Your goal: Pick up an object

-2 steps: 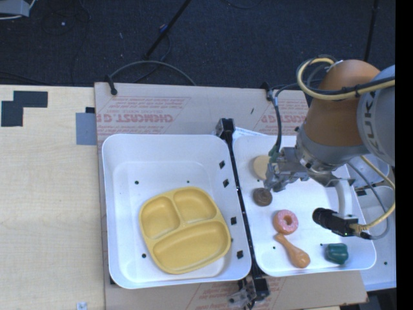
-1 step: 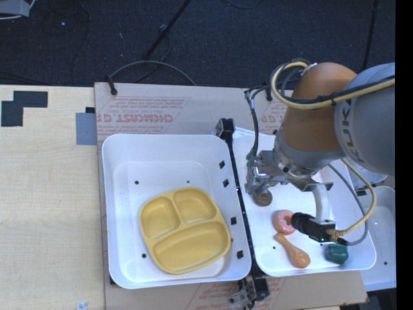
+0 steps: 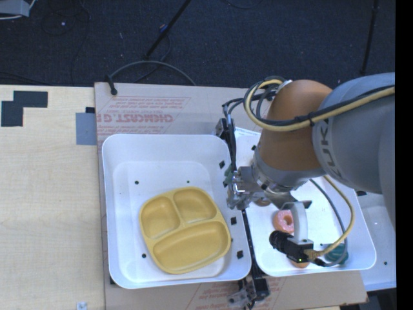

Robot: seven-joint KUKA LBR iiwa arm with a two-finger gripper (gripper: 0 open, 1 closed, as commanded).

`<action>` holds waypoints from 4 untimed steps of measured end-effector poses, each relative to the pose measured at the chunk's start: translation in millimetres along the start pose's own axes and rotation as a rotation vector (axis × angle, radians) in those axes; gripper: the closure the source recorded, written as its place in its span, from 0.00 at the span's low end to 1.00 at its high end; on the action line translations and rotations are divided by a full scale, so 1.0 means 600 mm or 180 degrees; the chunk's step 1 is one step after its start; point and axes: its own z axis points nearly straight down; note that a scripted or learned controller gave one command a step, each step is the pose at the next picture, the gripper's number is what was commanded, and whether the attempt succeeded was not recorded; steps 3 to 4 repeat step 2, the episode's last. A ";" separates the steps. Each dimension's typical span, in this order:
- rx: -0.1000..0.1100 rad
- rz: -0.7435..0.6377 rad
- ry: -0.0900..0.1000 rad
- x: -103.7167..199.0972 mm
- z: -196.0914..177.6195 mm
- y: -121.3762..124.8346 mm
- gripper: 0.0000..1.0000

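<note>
A yellow divided plate [image 3: 185,229] lies flat in the left bin [image 3: 122,173], toward its front right. A small pink ring-shaped object [image 3: 282,221] sits in the right bin [image 3: 368,247], partly covered by the arm's hardware. A teal object [image 3: 337,258] lies near that bin's front right corner. My gripper [image 3: 237,196] hangs low at the left edge of the right bin, close to the wall between the bins and just left of the pink ring. I see nothing held in it.
The grey and orange arm [image 3: 303,134] covers most of the right bin. Cardboard [image 3: 142,112] lies under and behind the bins, and a wooden bench top [image 3: 45,192] stretches to the left.
</note>
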 end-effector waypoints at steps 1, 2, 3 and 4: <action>-0.0013 -0.0005 0.0000 0.078 -0.021 -0.028 1.00; -0.0012 0.0008 -0.0006 0.074 -0.020 -0.027 0.00; -0.0012 0.0008 -0.0006 0.074 -0.020 -0.027 0.00; -0.0012 0.0008 -0.0006 0.074 -0.020 -0.027 0.00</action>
